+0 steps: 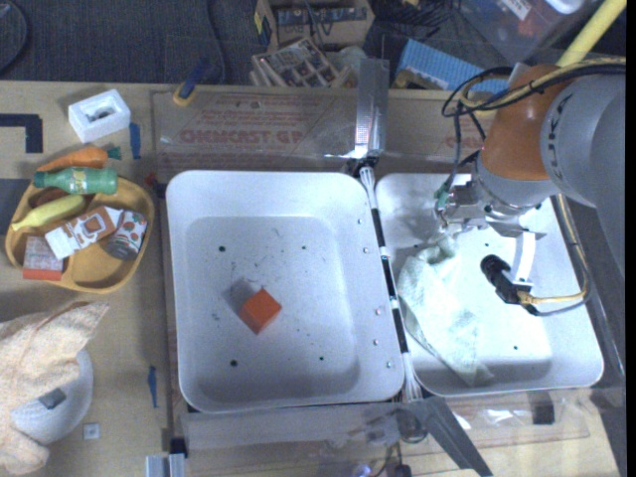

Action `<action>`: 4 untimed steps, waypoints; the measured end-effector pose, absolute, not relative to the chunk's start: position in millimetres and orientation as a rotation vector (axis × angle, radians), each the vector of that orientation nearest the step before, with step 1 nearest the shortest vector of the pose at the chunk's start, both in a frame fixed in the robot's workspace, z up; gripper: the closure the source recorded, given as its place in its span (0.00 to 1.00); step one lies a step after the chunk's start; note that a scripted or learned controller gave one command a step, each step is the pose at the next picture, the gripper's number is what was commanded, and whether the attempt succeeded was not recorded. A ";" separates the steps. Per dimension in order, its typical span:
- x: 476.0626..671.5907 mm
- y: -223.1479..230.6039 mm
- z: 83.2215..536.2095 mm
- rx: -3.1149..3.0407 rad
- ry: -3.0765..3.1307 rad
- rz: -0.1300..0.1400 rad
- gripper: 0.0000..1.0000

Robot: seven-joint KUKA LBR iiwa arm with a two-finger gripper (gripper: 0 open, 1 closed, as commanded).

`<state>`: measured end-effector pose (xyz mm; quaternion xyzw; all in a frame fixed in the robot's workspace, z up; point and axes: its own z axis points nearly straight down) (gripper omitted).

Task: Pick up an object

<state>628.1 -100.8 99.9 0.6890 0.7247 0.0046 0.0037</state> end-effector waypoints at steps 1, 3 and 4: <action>667.3 -48.4 214.1 2.348 2.084 0.001 1.00; 642.4 -67.1 250.9 1.933 2.478 -0.001 1.00; 642.5 -67.2 251.0 1.933 2.477 -0.001 0.00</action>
